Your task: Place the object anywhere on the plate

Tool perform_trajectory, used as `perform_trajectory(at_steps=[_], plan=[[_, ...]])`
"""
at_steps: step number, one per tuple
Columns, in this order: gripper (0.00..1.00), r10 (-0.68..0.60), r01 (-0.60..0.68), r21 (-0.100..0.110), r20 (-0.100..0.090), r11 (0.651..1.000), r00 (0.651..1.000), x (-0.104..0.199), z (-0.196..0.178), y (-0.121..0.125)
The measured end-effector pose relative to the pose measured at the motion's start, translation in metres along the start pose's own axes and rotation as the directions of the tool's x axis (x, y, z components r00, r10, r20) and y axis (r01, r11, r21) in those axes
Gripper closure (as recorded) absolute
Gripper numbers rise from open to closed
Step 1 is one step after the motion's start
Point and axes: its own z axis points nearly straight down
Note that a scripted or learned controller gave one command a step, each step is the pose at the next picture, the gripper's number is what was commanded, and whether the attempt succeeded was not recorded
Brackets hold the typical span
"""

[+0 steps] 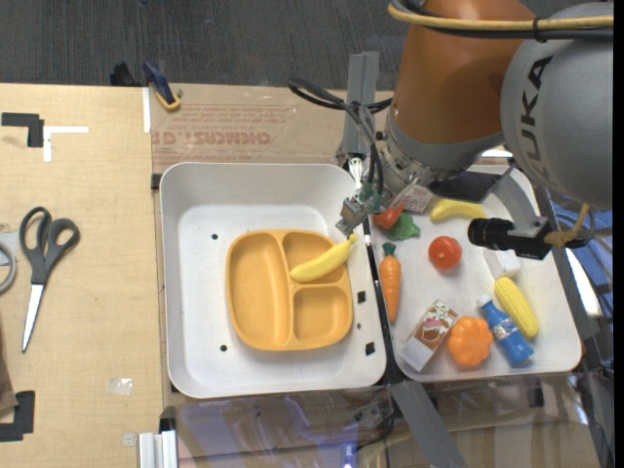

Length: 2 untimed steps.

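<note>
A yellow banana [322, 259] lies tilted across the upper right compartment of the orange divided plate [258, 300], its upper tip over the plate's right rim. The plate sits in the left white bin [185, 291]. My gripper [357, 214] hangs just above and to the right of the banana's upper tip, over the wall between the two bins. The banana rests on the plate, and from this angle I see nothing held by the gripper.
The right bin [546, 359] holds a carrot [390, 281], a tomato [445, 252], a second banana [456, 210], a strawberry [395, 220], corn [515, 303], an orange pumpkin [468, 341], a carton [432, 331] and a blue bottle [507, 337]. Scissors [41, 252] lie on the bench at left.
</note>
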Motion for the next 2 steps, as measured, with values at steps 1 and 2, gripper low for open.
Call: perform_trajectory(at_steps=[1,2], plan=[[1.0,-0.132,0.132,0.001,-0.002,0.991,0.991,0.036,0.087,0.015],[1.0,-0.191,0.191,-0.001,-0.001,0.982,0.982,0.079,0.045,0.022]])
